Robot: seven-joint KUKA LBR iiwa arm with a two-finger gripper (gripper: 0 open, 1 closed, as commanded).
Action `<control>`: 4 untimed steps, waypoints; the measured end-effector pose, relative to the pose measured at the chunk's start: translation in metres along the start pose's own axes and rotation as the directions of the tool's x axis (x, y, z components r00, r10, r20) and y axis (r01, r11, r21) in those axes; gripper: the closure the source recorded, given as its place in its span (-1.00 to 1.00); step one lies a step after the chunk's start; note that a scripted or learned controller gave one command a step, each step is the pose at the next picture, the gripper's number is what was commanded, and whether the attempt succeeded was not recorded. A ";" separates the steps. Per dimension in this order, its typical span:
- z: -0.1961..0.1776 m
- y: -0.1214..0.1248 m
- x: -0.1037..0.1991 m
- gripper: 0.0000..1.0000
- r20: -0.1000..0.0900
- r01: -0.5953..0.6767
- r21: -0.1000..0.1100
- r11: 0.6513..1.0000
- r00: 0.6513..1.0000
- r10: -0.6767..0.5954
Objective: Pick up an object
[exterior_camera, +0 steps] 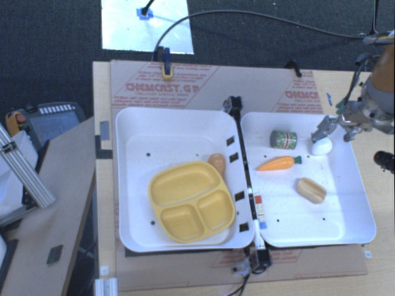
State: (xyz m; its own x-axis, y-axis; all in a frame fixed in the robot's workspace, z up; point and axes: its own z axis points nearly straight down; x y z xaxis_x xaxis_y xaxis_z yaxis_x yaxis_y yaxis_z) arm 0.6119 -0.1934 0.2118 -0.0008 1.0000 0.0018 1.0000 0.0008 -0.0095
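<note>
Worktop (pixel 203 79): flat board under a clear sheet printed with red lettering, carrying two shallow white bins edge to edge, probably so objects can pass from one to the other. Left bin (pixel 133 134): smooth glossy plastic with rounded corners; it holds a yellow divided tray (pixel 191 208) with three compartments, lying slightly skewed at the bin's 5 o'clock, with a small tan rounded item (pixel 216 163), possibly a toy potato or egg, just beside the tray's 1 o'clock corner. Right bin (pixel 352 227): same make, contents loosely scattered and mostly apart from each other, which leaves room round each for a grasp from above. Arm enters from 3 o'clock, grey with an orange band, and its tool (pixel 336 127) hangs over the right bin's 2 o'clock rim. Whether the tool is open or closed I cannot tell at this angle. Nothing is visibly held. Candidate objects, largest down: orange toy carrot (pixel 275 163) with a green stub, tapered and smooth, near bin centre, pointing toward 9 o'clock; tan bread-roll-like piece (pixel 311 190), oblong and matte, at 4 o'clock of the carrot; small can (pixel 283 140) with a green label, lying on its side at 12 o'clock of the carrot; white egg-shaped object (pixel 321 146), smooth, just below the tool. Judgement: the egg is the likely target, being nearest; its round slick form may slip.
</note>
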 end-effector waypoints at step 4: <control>0.120 0.002 -0.005 -1.00 0.004 0.001 -0.028 1.000 1.000 -0.001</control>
State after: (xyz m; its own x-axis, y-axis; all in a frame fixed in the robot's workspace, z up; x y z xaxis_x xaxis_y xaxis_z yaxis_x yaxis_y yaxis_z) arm 0.6125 -0.1982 0.0921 -0.0015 1.0000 -0.0022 0.9998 0.0015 0.0182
